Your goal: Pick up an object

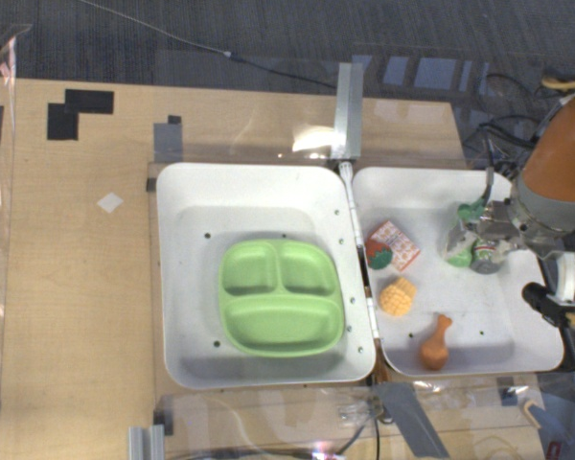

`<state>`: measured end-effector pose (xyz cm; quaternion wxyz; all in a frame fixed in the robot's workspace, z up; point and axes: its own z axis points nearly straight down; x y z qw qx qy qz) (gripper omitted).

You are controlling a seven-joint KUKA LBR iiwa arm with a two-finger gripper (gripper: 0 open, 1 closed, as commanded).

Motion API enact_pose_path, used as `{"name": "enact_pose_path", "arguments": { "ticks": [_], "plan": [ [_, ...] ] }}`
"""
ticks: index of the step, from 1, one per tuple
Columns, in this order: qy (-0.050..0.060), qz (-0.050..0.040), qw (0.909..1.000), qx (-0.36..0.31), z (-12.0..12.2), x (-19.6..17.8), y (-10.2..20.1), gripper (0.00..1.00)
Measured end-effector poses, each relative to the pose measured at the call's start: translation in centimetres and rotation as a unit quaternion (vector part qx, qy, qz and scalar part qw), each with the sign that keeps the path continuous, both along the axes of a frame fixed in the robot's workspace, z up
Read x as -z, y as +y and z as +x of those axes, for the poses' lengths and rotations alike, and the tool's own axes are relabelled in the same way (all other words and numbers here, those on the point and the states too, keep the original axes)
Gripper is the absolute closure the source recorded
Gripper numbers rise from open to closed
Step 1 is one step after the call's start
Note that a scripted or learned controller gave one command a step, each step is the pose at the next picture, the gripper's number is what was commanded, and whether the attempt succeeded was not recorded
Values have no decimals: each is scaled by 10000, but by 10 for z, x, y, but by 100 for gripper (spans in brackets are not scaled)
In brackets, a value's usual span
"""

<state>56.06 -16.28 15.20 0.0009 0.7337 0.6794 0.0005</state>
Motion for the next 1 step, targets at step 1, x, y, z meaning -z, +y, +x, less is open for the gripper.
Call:
{"name": "enact_pose_path", "arguments": {
  "ticks": [1],
  "plan": [
    [-15,1,9974,722,-8,-58,-3,0]
  ]
}}
